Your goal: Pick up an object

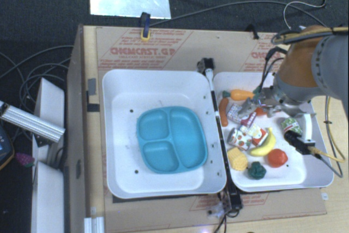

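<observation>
Cables trail across the dark floor on the far left, then comes the bench with its two white bins side by side. Left bin (pixel 117 117) has a blue divided plate (pixel 172 138) sitting in the middle, three compartments. Right bin (pixel 316 172) is where all the pickable stuff is: an orange carrot (pixel 241 94) near the back edge, a thin red-orange piece (pixel 223 112) along the left wall, some printed packets (pixel 246 132) in the middle, a yellow banana (pixel 265 144) touching them, a lumpy yellow corn-looking piece (pixel 237 159) toward the front, a dark green broccoli-looking toy (pixel 256 171) beside it, and a red tomato (pixel 277 157) just right of the banana. The gripper (pixel 260 102) hangs low over the back of that pile, near the carrot and packets, and honestly I can't tell if it's spread or closed, too small and cluttered. My guess is these are light, hard plastic toys, so smooth and a bit slippery. Tomato would roll; I'd pinch the carrot across its middle since it lies fairly apart from the rest.
</observation>
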